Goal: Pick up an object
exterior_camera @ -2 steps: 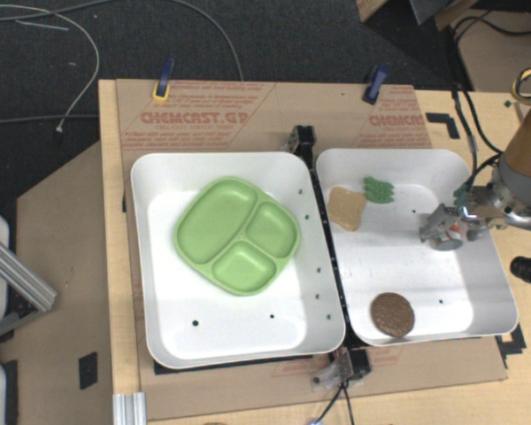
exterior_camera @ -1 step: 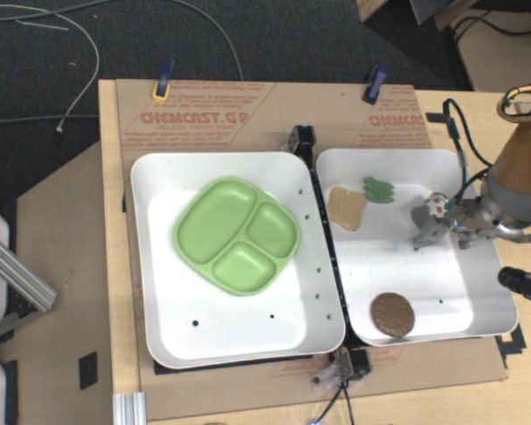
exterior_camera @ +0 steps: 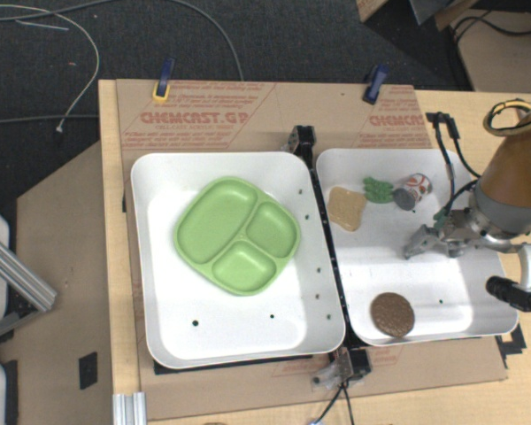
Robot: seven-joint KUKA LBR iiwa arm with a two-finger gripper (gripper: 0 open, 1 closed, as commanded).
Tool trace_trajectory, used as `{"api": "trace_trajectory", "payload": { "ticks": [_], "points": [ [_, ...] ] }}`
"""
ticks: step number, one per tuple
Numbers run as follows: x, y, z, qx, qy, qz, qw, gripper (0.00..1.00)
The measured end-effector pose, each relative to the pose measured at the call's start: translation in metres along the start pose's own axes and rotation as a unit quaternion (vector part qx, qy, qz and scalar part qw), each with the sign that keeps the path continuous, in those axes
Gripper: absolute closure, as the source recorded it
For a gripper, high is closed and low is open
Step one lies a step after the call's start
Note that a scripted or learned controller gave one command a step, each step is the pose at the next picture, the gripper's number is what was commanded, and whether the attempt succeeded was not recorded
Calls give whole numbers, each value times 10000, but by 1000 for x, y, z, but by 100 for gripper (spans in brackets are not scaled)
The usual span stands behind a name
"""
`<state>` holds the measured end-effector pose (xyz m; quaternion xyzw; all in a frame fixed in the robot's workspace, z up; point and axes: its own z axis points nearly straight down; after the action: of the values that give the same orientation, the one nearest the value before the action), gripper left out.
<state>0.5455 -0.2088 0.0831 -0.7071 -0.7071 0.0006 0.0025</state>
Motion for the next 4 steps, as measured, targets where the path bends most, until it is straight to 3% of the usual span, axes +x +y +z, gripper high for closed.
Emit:
{"api": "trace_trajectory", "payload": {
  "ticks": [1, 4],
  "points": [
    [0, 1, -13, -26, -7, 0, 10000, 100],
    [-10, 8, -137, -47, -22, -7, 10000, 100]
  ]
}}
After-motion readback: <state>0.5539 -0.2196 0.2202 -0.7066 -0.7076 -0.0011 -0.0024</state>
